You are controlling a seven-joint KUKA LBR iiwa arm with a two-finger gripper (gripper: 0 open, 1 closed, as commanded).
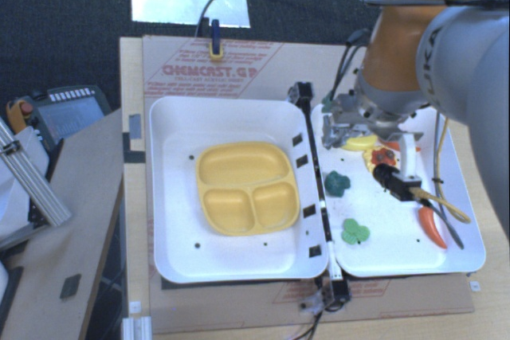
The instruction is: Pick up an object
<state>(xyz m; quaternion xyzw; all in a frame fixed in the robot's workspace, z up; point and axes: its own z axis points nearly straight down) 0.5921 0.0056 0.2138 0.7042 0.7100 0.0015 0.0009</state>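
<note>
End effector (pixel 341 133) touching yellow banana (pixel 360 143) in right bin (pixel 470 251); grip state cannot be told

Both bins (pixel 231 111) look like smooth white plastic with a faint sheen. The yellow tray (pixel 245 187) in the left bin is matt plastic. Right of that tray, the dark green piece (pixel 337 183) and the lighter green piece (pixel 355 232) look like soft, dull plastic, and the carrot (pixel 433 228) is glossy orange. The arm (pixel 462 52) has a smooth grey shell with a satin orange band. Under the bins lies matt brown cardboard (pixel 211 68).
</note>
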